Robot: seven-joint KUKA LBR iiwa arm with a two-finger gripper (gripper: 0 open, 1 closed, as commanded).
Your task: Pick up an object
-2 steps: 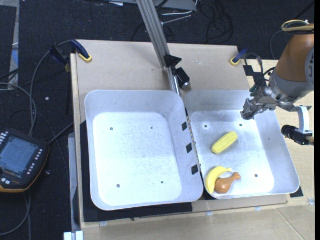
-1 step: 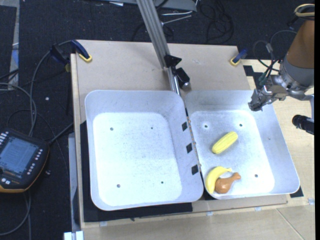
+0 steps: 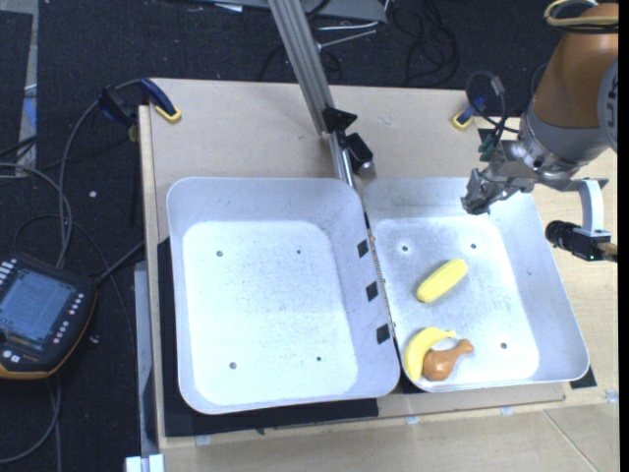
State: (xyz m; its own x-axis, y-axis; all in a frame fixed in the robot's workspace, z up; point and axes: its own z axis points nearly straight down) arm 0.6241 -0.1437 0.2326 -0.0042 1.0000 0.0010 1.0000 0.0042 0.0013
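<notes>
The counter (image 3: 256, 116) is a pale wooden board carrying two shallow white bins side by side. The left bin (image 3: 197, 205) shows only its speckled floor. The right bin (image 3: 550, 293) holds everything worth picking, and the arm (image 3: 580, 77), grey with an orange band, reaches in over its far right corner.

The gripper (image 3: 479, 197) hangs dark and small above that far rim of the right bin, well apart from the objects. Whether it is open or closed I cannot tell, since it is too dark and too small from above; nothing appears to be in its hold.

Judging by this, the task is at the approach stage, with no grasp begun. The next move would call for travelling toward the near side of the bin and dropping over one object.

The yellow corn-like piece (image 3: 441, 280) lies alone near the bin's middle, tilted, stubby and rounded, an easy target. Nearer the front edge a banana (image 3: 421, 344) curls against an orange drumstick-shaped toy (image 3: 448, 358); the two touch, so a grasp there risks catching both.
</notes>
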